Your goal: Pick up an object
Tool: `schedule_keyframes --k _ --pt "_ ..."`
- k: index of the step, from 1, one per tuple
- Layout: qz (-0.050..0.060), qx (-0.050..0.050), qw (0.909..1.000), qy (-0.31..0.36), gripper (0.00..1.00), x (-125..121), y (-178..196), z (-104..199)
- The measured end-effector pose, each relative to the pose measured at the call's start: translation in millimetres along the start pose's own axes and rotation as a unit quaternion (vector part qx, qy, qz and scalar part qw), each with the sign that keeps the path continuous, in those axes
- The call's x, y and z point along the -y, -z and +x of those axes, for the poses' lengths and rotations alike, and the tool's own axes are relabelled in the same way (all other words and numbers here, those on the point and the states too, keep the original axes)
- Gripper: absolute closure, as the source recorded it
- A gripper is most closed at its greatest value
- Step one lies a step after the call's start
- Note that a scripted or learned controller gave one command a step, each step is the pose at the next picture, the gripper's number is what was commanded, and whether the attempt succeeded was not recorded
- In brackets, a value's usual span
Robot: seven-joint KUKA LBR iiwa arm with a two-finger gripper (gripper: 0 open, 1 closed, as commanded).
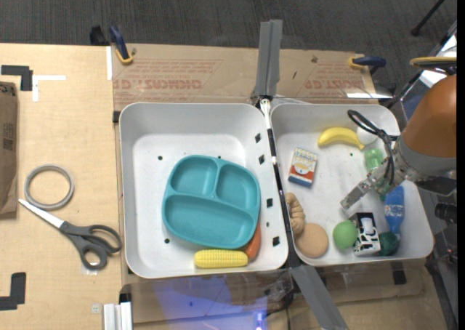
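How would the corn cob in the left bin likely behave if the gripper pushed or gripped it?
The corn cob looks round and long, so it would probably roll. It lies against the teal tray, which may block rolling that way. Its smooth look suggests it could slip.

Gripper (357,198) over right bin (330,114)

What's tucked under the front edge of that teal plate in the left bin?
A yellow corn cob lies along the front rim of the teal plate, with an orange carrot-like piece poking out at its right corner. How far that piece runs beneath the plate is hidden.
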State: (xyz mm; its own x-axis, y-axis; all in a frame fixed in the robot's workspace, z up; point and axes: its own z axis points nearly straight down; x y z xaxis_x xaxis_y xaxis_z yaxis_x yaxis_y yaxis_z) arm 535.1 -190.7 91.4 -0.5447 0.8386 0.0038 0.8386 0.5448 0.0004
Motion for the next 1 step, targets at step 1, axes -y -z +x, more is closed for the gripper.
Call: schedule_keyframes --k 1 --pt "-0.001 0.003 0.9996 -0.026 0.0 39.2 0.8 42.9"
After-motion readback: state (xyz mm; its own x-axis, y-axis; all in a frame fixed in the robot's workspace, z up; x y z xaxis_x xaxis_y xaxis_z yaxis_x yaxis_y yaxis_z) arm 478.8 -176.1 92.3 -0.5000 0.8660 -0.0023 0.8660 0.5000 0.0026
